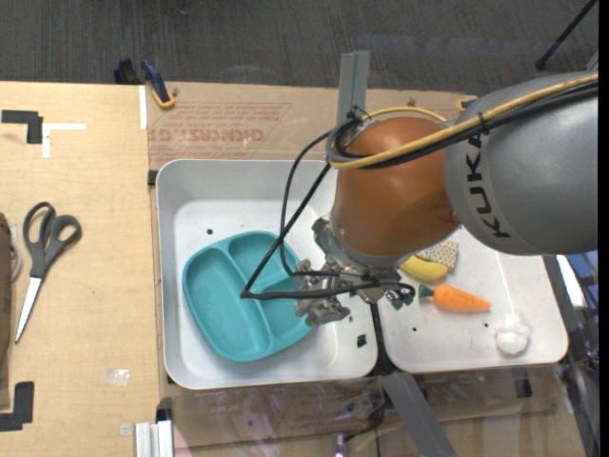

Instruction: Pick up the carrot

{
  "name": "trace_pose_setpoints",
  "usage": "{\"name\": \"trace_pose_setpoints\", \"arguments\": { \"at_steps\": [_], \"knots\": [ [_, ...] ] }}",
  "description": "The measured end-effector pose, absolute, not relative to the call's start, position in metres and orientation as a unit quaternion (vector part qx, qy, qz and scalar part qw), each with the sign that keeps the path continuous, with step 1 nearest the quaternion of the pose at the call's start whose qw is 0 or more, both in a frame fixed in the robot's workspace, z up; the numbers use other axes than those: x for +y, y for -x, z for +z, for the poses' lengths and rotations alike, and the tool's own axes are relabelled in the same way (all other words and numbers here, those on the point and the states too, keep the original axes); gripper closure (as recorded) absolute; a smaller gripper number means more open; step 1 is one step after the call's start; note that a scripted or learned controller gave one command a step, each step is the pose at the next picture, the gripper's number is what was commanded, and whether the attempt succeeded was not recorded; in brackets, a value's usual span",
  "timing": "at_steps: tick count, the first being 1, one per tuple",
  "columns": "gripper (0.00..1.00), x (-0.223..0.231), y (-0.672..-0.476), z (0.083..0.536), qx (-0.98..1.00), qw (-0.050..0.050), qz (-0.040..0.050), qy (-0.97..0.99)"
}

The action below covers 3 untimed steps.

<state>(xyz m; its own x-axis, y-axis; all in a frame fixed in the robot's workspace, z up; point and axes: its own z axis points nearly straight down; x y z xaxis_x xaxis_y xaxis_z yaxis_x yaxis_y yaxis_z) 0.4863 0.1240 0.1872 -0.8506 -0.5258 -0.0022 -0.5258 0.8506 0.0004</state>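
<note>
Camera view puts the carrot (461, 300) in the right bin (533, 350), toward its left wall and front edge, lying flat, leafy end leftward; the gripper (328, 298) hangs just left of it over the divide between bins, so a grasp looks pending; its opening I cannot tell; a banana (424, 268) lies touching behind, a white ball (512, 337) near the front right corner, a teal tray (238, 298) in the left bin (176, 284).

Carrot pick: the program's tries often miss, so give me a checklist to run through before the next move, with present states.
1. Carrot in plain sight in the right bin: ok.
2. Carrot lying apart from the banana: ok, a narrow gap.
3. Gripper above the carrot: not ok, it hangs near the teal tray in the left bin.
4. Carrot between the jaws: not ok.
5. Jaws open wide enough: cannot tell.
</note>
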Motion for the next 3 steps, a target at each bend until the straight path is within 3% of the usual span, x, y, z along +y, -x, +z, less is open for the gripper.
{"name": "trace_pose_setpoints", "arguments": {
  "at_steps": [1, 2, 3],
  "knots": [
    [1.0, 0.093, -0.493, 0.191, 0.993, 0.001, 0.0, 0.118],
    [1.0, -0.056, -0.543, 0.192, 0.992, 0.002, -0.0001, 0.124],
    [1.0, -0.001, -0.567, 0.192, 0.998, 0.002, 0.0004, 0.07]
  ]
}}
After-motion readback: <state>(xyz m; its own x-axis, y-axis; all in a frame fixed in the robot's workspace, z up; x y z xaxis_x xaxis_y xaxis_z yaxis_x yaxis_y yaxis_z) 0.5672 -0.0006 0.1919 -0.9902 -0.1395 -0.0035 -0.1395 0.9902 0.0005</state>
